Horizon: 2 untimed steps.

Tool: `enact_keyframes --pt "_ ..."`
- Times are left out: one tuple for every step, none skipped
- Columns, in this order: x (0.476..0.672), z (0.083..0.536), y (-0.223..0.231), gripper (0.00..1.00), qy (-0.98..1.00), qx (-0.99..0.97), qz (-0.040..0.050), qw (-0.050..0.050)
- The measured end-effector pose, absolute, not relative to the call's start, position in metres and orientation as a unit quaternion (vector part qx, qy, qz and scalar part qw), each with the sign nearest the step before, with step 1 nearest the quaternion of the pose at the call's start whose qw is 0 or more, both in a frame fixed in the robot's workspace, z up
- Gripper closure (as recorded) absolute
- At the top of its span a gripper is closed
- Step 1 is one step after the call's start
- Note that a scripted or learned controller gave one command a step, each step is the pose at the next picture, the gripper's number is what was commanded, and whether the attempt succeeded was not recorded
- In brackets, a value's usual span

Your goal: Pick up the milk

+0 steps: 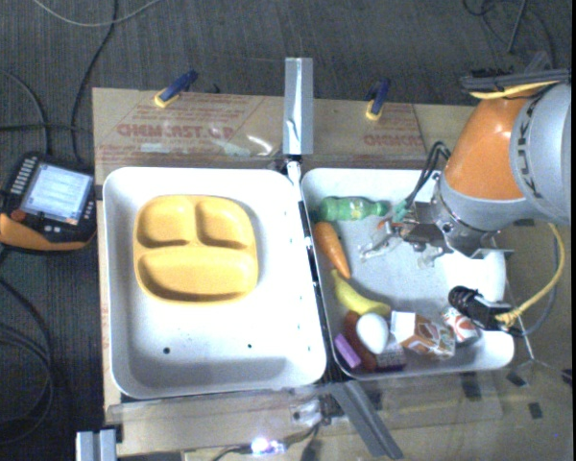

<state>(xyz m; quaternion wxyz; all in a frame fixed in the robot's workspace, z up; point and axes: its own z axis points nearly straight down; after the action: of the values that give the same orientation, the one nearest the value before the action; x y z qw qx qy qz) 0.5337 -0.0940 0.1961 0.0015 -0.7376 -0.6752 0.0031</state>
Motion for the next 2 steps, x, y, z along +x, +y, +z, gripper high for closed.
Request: enact_keyframes --pt "0.483 0.146 -0.139 0.0 -0.687 -0.727 0.0018 0.002" --pt "0.487 0.093 -0.164 0.0 -0.759 -0.651 -0.0038 -0.001"
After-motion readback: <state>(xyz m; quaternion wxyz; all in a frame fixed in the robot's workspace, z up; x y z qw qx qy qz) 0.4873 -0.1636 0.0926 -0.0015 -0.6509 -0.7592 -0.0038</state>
